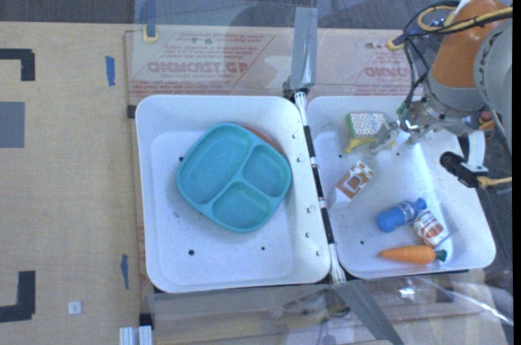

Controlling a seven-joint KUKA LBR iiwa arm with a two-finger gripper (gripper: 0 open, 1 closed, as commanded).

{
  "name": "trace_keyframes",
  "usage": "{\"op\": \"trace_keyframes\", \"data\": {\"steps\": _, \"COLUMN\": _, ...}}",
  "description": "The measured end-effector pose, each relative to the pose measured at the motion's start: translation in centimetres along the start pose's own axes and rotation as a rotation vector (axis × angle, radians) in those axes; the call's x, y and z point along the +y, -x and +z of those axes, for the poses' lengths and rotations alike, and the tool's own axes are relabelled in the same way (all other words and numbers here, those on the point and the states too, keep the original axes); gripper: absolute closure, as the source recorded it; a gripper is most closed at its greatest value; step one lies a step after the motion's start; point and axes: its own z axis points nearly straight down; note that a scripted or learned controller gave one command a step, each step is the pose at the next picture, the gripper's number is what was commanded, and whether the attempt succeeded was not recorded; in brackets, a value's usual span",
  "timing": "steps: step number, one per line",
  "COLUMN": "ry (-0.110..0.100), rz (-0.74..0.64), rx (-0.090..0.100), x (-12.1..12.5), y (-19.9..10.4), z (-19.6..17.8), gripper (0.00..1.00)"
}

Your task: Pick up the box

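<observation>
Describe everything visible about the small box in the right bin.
The small box is a carton-like pack, white with an orange-brown printed face. It lies tilted at a diagonal on the floor of the right bin, near that bin's left wall. Nothing touches it: the tool is above it, by the green-yellow packet.

The arm point(480, 67) is grey with a rounded orange band above the wrist. Black and yellow cables loop around its upper part. The gripper point(400, 132) at its end is pale, silvery metal.
</observation>
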Motion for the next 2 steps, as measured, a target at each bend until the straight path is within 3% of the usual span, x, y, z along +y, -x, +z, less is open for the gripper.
{"op": "trace_keyframes", "data": {"steps": 1, "ry": 0.007, "rz": -0.048, "rx": 0.002, "x": 0.3, "y": -0.6, "z": 0.0, "gripper": 0.0}}
{"op": "trace_keyframes", "data": {"steps": 2, "ry": 0.026, "rz": 0.016, "rx": 0.006, "x": 1.7, "y": -4.2, "z": -0.1, "gripper": 0.0}}
